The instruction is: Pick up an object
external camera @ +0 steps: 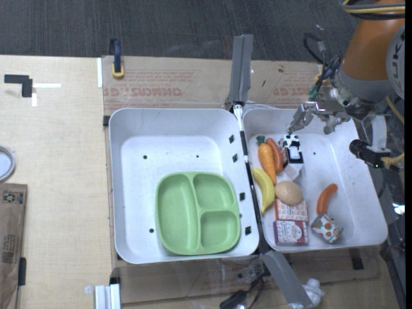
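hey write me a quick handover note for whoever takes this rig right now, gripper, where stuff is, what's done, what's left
Gripper: above the right bin's back edge, holding nothing visible.
Right bin: two carrots, banana, egg, small box, sausage, small carton, black-and-white toy.
Left bin: green divided plate.
Done: nothing picked.
Left: descend, grasp one object, lift.
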Controlling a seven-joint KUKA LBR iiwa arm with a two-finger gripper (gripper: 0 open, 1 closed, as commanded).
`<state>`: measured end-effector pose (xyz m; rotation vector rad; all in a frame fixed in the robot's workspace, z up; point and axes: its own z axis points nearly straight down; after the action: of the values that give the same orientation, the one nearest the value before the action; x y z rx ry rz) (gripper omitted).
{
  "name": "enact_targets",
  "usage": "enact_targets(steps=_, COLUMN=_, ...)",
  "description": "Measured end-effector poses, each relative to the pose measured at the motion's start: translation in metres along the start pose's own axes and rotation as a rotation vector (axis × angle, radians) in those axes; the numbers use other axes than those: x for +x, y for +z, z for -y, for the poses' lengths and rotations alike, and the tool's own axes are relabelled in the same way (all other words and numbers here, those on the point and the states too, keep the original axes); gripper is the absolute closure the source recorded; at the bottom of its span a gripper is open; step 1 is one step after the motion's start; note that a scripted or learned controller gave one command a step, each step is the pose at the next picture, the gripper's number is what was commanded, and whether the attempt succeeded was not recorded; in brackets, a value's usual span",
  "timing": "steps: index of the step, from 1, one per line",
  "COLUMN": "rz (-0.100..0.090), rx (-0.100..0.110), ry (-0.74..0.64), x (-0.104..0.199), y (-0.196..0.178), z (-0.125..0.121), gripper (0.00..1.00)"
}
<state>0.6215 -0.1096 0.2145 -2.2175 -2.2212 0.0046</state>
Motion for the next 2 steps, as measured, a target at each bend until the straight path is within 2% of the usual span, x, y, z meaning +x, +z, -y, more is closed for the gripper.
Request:
enact_targets(steps=1, rz=0.000, rx=-0.003, ry=-0.029, x=0.003, y=0.124, z=-0.006, gripper=0.00)
enact_targets(steps=2, rz=0.000, rx=-0.006, ry=-0.027, x=0.002, y=0.113, z=-0.007, gripper=1.00)
